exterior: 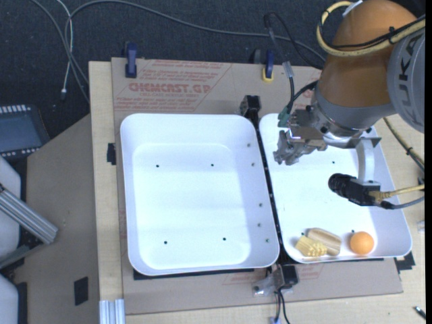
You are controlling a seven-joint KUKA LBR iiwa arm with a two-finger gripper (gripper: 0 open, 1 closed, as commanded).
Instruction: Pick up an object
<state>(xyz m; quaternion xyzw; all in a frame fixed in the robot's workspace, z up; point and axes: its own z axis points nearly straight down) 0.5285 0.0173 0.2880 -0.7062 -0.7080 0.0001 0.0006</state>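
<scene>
Your hand (289, 148) hovered, grip state unreadable; the orange ball (362, 242) looked light, smooth, roll-prone, so pinch across its middle.

My wrist band (368, 46) is orange above a grey gripper (289, 147). Both bins (196, 130) are white. The ball (362, 242) is orange, the corn (310, 247) yellow.

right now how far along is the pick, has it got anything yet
Nothing looks picked yet. The small orange ball, the yellow corn-like piece and the tan oblong piece lie along the near edge of the right white bin. The tool sits over that bin's far end, apart from them. Reaching, grasping and lifting remain.
</scene>
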